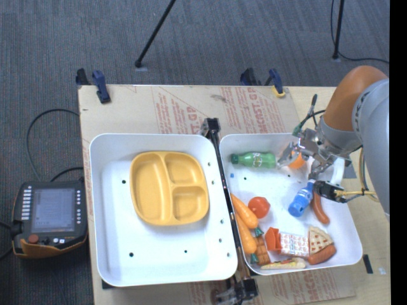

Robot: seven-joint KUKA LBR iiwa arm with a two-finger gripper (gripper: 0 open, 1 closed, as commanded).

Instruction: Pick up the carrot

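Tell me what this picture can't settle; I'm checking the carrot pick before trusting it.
- Gripper, camera view: fingertips blur into an orange piece at the right bin's back; grip unreadable.
- Carrot: one of two overlapping orange pieces by the bin's left wall; too small to tell which.
- Arm: cut off by the right edge.

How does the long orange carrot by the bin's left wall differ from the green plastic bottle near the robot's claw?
The long orange carrot is tapered and lies slanted along the right bin's left wall; the green plastic bottle is cylindrical and lies nearly level near the far wall. The carrot sits among other toy foods, touching a second carrot; the bottle lies apart, closer to the gripper. Both lie flat in that bin.
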